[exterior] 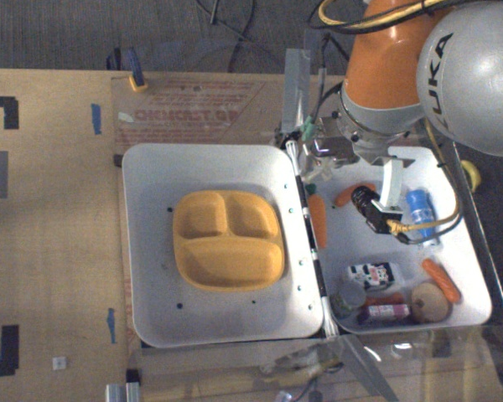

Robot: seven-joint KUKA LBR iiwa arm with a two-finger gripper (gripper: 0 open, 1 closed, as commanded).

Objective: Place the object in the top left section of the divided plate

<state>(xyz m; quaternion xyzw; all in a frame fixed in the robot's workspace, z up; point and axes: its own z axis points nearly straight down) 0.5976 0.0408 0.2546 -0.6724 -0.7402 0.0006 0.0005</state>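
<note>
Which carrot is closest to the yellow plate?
The long carrot at the left wall of the right bin; the short carrot and far-right carrot lie farther off.

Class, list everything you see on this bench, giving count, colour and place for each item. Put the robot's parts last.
left bin: one, white, mid-bench
right bin: one, white, beside it
divided plate: one, yellow, centre of left bin
long carrot: one, orange, along right bin's left wall
short carrot: one, orange, right bin, by right wall
blue container: one, blue, right bin, far right
small carton: one, black-and-white, right bin, middle
round item: one, tan, right bin's near right corner
arm: one, grey with orange band, over right bin
</note>
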